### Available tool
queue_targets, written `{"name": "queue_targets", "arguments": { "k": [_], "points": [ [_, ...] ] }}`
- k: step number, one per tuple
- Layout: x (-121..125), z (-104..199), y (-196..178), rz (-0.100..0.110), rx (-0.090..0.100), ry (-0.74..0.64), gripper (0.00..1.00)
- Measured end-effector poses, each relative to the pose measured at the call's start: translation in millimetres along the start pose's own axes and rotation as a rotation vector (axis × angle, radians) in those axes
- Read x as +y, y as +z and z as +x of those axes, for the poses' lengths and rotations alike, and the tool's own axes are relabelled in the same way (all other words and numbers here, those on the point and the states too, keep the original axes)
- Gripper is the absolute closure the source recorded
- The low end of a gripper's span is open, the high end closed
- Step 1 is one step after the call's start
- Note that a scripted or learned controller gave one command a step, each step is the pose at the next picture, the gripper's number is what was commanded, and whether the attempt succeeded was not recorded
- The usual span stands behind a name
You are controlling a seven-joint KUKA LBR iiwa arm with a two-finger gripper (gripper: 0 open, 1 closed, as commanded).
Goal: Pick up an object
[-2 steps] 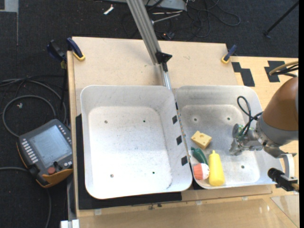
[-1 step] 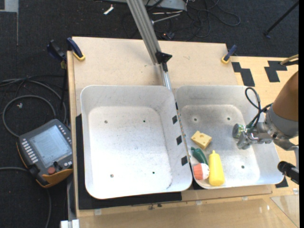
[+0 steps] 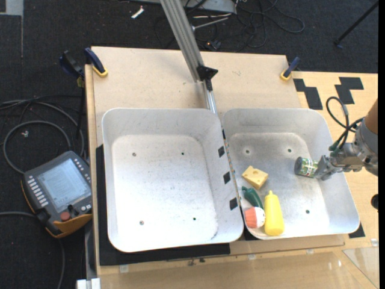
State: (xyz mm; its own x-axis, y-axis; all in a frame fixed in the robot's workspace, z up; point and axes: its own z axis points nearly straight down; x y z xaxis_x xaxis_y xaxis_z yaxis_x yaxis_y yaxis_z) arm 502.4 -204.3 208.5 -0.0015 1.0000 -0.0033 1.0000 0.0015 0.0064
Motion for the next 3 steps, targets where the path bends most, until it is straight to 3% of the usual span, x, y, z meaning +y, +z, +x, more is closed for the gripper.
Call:
{"name": "queue_targets", "arguments": {
  "k": [1,3],
  "points": [
    [7,9,-53,-0.001,0.000,-0.004,1.00],
    [16,104,-45,0.005,0.005,-0.007,1.00]
  ]
}}
